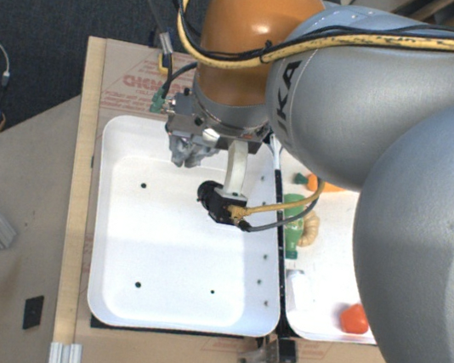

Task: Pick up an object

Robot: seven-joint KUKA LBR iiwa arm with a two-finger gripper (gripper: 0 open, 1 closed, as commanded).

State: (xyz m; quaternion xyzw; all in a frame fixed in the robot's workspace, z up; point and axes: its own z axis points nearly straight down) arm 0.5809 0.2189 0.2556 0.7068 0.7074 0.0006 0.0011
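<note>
The gripper (185,154) hung over the far end of the left bin (159,277); whether it was spread or pressed together could not be told. The objects lay in the right bin (314,307), beside the left bin. A green object (292,235) and a tan object (312,229) sat just past the left bin's wall, a red object (354,319) farther from it.

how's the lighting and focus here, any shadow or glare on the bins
In the camera view, a soft grey shadow under the arm dims the upper part of the left bin, and its lower floor is brighter; no harsh glare on it or the right bin, just a dull sheen on the orange band; the near arm link looks slightly soft.
</note>
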